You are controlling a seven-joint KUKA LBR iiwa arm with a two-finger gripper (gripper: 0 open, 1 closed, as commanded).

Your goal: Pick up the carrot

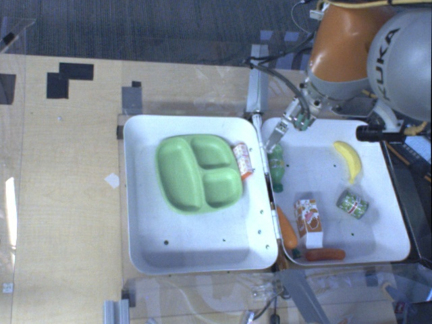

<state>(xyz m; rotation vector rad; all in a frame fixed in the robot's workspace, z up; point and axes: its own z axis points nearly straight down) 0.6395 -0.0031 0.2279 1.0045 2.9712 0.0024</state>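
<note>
Fingers (289, 125) parted, nothing between them; carrot (287, 229) (orange, tapered) against right bin's (391, 201) left wall.

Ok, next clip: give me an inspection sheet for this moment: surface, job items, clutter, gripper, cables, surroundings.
Surface: pale wooden bench bearing the left bin and the right bin, side by side.
Job's things: carrot lies in the right bin against its left wall, near the front corner, untouched.
Clutter: right bin also has a green bottle, banana, small can, juice carton and sausage. Left bin has a green divided plate with a small packet at its right edge.
Gripper: gripper hangs over the right bin's back left corner, above the bottle, far from the carrot; finger state unclear.
Cables: dark cables run by the wrist.
Surroundings: grey carpet beyond the bench.
</note>
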